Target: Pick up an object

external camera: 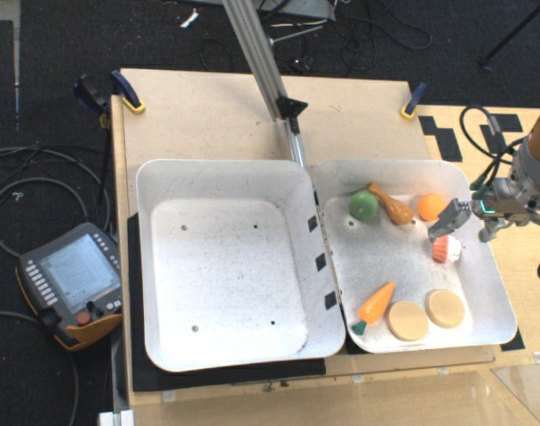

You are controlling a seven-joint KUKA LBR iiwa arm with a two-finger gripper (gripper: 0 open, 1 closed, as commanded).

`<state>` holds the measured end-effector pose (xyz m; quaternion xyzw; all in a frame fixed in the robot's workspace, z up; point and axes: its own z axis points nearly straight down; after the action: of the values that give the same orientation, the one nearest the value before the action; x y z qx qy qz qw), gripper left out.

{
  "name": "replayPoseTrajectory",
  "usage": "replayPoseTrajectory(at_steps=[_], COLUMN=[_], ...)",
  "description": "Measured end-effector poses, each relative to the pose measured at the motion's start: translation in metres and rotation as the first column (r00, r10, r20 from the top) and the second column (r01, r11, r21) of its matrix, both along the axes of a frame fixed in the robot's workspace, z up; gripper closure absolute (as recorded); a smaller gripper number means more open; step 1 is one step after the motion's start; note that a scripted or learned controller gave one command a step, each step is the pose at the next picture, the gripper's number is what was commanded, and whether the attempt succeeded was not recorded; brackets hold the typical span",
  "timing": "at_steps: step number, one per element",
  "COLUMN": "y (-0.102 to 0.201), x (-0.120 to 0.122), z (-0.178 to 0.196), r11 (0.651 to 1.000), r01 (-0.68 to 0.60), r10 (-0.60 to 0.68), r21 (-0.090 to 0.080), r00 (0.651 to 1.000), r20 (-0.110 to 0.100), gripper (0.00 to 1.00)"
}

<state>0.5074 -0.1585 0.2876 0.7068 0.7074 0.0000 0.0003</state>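
Jaws of the gripper [468, 218] spread, holding nothing, just above the small pink-and-white toy [446, 249] near the right bin [496, 282] far wall; toy likely light, hard plastic, slippery — pinch across its middle

Two shallow white plastic bins sit side by side on a pale wooden bench [217, 122]. The right bin [492, 282] holds a round green fruit [364, 205] at the back, a tan pear-shaped piece [392, 206] just right of it, then an orange ball [431, 207]. At the front lie an orange toy carrot [375, 303] and two round beige discs [427, 314] to its right.
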Motion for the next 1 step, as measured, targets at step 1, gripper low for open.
replayPoseTrajectory(at_steps=[1], y=[0.0016], x=[-0.0087], z=[-0.0593], r11=[1.000], r01=[0.002], r10=[-0.002], r21=[0.002], r00=[1.000], r20=[-0.006], gripper=[0.00])
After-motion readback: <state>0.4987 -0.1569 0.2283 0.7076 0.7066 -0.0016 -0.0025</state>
